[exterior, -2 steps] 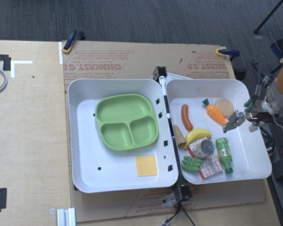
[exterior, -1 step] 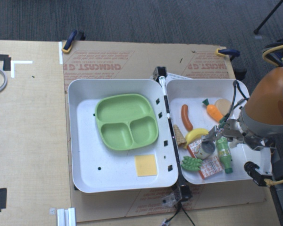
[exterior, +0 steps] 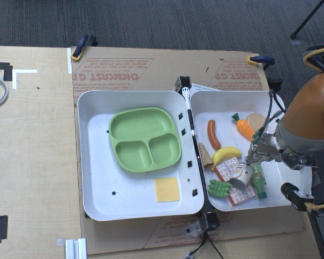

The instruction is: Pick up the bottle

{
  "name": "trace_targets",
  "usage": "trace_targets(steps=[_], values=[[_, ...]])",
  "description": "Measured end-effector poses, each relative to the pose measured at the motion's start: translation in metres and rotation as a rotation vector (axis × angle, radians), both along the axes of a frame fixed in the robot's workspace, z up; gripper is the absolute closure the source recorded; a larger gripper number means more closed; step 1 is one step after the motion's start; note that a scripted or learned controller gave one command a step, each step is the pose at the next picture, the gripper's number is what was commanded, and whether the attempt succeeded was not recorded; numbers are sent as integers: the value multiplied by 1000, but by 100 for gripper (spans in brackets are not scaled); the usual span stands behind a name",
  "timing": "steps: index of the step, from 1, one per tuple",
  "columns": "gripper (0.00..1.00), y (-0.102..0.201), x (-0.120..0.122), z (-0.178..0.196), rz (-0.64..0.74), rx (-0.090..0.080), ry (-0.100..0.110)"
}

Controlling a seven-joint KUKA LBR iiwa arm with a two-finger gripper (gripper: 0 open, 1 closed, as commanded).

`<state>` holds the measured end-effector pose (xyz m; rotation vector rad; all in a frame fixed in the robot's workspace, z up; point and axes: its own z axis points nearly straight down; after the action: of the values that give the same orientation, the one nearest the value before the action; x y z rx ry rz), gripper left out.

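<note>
A slanted overhead look at a bench covered in brown cardboard, with two shallow white bins side by side.

Nearest the viewer, at about 6 o'clock in the left bin (exterior: 92, 161), a flat yellow cheese slice (exterior: 167, 189) lies on the bin floor. At roughly the same depth in the right bin (exterior: 227, 97), toward 4 o'clock of the whole scene, is a crowded cluster: a green pea pod (exterior: 220, 188) by the bin's left wall, a red-and-white snack packet (exterior: 241, 197) just beside it, and the bottle (exterior: 258, 181), green and lying tilted at the packet's 2 o'clock, touching it.

The gripper (exterior: 255, 156) sits directly above the bottle, at the bottle's 12 o'clock, hovering over or touching its upper end (which of the two is unclear). Whether the gripper is spread or closed cannot be told, and nothing can be seen held in it. The grey arm with its orange band (exterior: 312, 109) fills the 3 o'clock side.

A little farther back, a second red-and-white packet (exterior: 230, 170) lies under a yellow banana (exterior: 227, 155), with a tan ice-cream cone (exterior: 205, 155) at the banana's 9 o'clock. Beyond these are a red sausage (exterior: 213, 134) and, at its 2 o'clock, an orange carrot (exterior: 244, 127) beside a pale round piece (exterior: 256, 121).

In the middle of the left bin rests a green divided plate (exterior: 144, 139) with three compartments.

Farthest away, blue-and-yellow clamps (exterior: 82, 46) pin the cardboard's back edge, before grey carpet.
</note>
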<state>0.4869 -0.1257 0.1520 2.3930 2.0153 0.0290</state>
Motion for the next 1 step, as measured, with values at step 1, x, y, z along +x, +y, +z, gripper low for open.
trace_targets(steps=[1], values=[[100, 82, -9, 40, -159, 0, 23]])
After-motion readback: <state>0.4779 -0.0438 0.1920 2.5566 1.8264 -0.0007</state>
